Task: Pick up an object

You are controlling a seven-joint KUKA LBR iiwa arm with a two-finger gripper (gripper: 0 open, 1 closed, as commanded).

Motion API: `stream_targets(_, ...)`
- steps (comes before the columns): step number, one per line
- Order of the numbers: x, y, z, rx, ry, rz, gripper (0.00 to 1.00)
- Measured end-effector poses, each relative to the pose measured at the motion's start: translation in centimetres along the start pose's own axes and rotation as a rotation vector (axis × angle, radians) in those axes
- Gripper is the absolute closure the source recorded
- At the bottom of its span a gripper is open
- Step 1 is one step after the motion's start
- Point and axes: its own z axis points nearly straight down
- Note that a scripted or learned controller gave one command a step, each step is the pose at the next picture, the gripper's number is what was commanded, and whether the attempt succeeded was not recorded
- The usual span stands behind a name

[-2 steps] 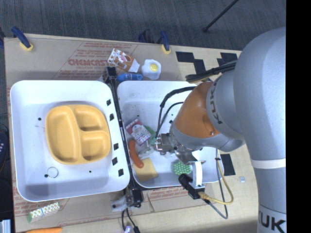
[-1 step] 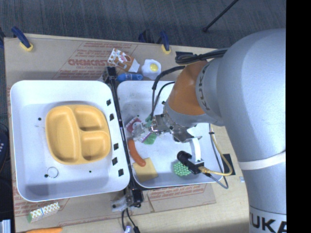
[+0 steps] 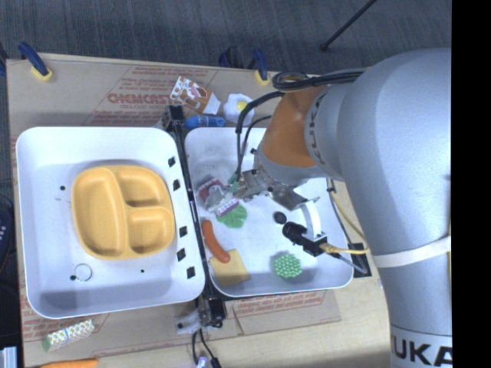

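Observation:
The right bin (image 3: 230, 148) holds several small objects: a red and white packet (image 3: 209, 188), a green leafy piece (image 3: 234, 216), an orange sausage shape (image 3: 214, 241), a yellow block (image 3: 234, 267) and a green studded ball (image 3: 287, 265). My gripper (image 3: 236, 192) reaches down from the orange-banded wrist (image 3: 290, 133) into the middle of this bin. Its tip sits right over the packet and the green leafy piece. The arm's body hides the bin's right side.
The left bin (image 3: 38, 159) holds a yellow divided tray (image 3: 123, 209). Behind the bins lie a snack packet (image 3: 189, 93), a blue item (image 3: 204, 121) and a white and yellow item (image 3: 237, 103). A wrapped candy (image 3: 69, 333) lies on the cardboard in front.

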Motion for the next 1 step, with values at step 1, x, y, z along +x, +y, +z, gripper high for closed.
stream_targets(1,0.0,0.0,0.0,0.0,0.0,0.0,0.0)
